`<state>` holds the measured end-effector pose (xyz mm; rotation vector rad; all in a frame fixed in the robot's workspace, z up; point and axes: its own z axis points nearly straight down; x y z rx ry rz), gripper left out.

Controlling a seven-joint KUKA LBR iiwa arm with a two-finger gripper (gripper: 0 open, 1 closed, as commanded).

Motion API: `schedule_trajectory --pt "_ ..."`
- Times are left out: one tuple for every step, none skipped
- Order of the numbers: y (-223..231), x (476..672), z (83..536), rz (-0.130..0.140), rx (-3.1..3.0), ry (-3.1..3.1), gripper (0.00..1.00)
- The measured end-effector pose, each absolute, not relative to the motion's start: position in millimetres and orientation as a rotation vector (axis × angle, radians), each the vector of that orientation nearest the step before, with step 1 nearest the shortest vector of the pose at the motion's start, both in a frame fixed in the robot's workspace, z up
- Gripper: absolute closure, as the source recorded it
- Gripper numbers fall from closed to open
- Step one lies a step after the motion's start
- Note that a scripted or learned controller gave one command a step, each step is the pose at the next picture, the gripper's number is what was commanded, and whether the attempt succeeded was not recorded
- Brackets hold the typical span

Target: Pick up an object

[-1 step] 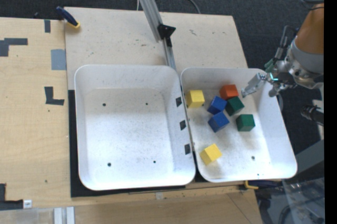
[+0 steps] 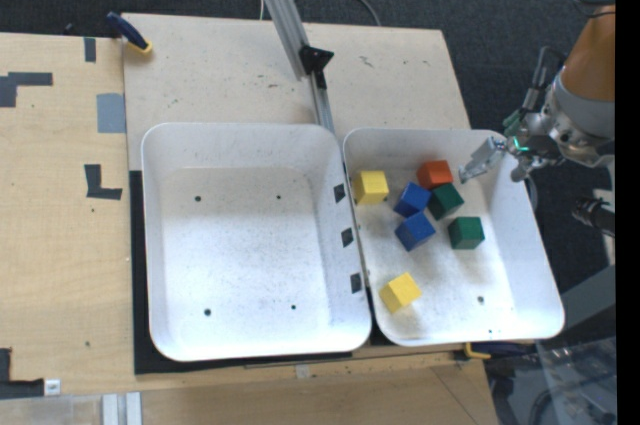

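While the open, empty claw (image 2: 497,161) hangs over the right bin (image 2: 520,243), an orange cube (image 2: 434,174) sits nearest.

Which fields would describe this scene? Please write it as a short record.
bins: left bin, right bin
blocks in right bin: two yellow, two blue, two green, one orange block
yellow blocks: yellow block near divider, yellow block near front
gripper: above right bin's far right corner, holding nothing visible
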<state>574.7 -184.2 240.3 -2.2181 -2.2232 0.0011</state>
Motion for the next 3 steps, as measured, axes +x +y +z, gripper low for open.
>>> schedule_trajectory --pt "-182 581.8 193 0.006 -2.216 -2.221 0.00" --pt "-176 579.4 147 0.006 -2.216 -2.220 0.00" --pt "-177 584.8 117 -0.013 -2.229 -2.234 0.00"
